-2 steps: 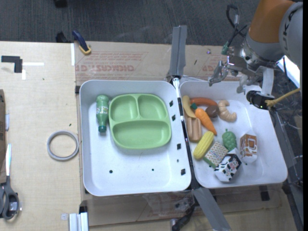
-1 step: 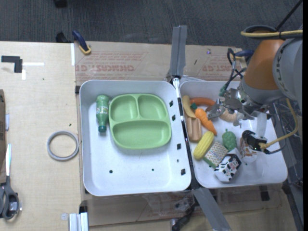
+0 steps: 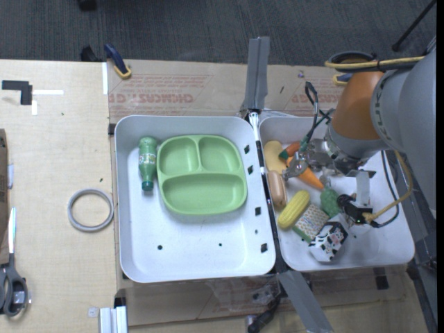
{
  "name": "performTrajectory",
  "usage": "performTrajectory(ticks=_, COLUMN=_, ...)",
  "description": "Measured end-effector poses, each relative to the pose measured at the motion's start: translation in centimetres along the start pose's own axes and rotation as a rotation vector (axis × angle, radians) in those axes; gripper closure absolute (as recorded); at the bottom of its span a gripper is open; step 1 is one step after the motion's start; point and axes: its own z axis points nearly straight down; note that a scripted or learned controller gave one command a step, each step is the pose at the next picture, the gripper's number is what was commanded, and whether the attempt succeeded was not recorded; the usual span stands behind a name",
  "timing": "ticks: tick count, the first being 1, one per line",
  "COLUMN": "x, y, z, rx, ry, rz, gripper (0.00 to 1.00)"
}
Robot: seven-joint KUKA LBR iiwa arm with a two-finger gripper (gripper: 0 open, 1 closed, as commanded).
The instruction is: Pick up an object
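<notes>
A wide, pale wooden desk (image 3: 55, 158) is seen from above, with a brown cardboard sheet (image 3: 180, 89) laid on it under two shallow white plastic bins. The big grey arm with an orange band (image 3: 388, 103) is reached in from the right and is bent down over the right bin (image 3: 388, 248). In the left bin (image 3: 194, 255) a light green plastic tray with three sections (image 3: 202, 174) is placed near the top, and a small green bottle (image 3: 147, 161) is laid just beside its left edge. In the right bin a heap of toy food is gathered along the left wall: a yellow corn cob (image 3: 293, 208), a tan hot dog bun (image 3: 277, 188), a yellow banana-like piece (image 3: 273, 155), an orange carrot (image 3: 311, 177), a small green piece (image 3: 329, 202) and a black-and-white spotted toy (image 3: 329, 242). The metal claw (image 3: 300, 164) is lowered among these toys, close to the carrot. Whether it is spread or pinched cannot be told. On the desk to the left a grey ring (image 3: 90, 209) is laid flat, well apart from the bins.
</notes>
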Motion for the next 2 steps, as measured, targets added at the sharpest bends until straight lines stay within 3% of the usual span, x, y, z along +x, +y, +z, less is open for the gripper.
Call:
performTrajectory(ticks=1, x=-0.1, y=0.0, z=-0.6, rx=0.004, ry=0.0, rz=0.002, gripper=1.0)
performTrajectory(ticks=2, x=4.2, y=0.5, z=-9.9, rx=0.0, ry=-0.001, rz=0.042, gripper=1.0)
